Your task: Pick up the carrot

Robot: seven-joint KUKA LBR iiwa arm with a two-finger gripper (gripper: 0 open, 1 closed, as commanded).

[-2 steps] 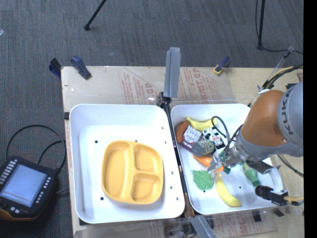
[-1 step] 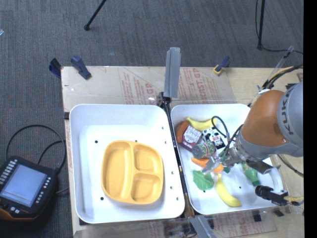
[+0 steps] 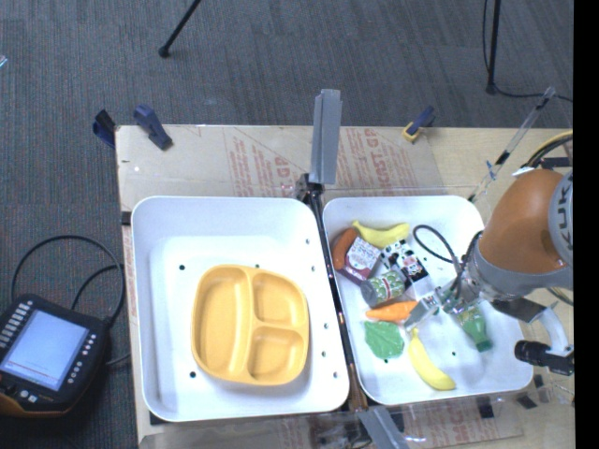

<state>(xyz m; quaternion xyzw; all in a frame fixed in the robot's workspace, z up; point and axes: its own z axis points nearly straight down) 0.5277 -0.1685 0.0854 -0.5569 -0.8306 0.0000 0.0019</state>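
Reaching in from the right, the arm (image 3: pixel 529 227) lowers its gripper (image 3: pixel 423 311) into the right bin (image 3: pixel 468 377). I cannot tell how its tips stand. The carrot (image 3: pixel 391 311) lies just left of the gripper, touching or nearly so, above a green toy (image 3: pixel 384 340). A banana (image 3: pixel 429 363) lies below. The left bin (image 3: pixel 159 251) holds a yellow tray (image 3: pixel 251 325).

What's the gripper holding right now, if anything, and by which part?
Cannot be told. The gripper sits at the right end of the carrot in the right bin, but the view is too small to show a grasp.
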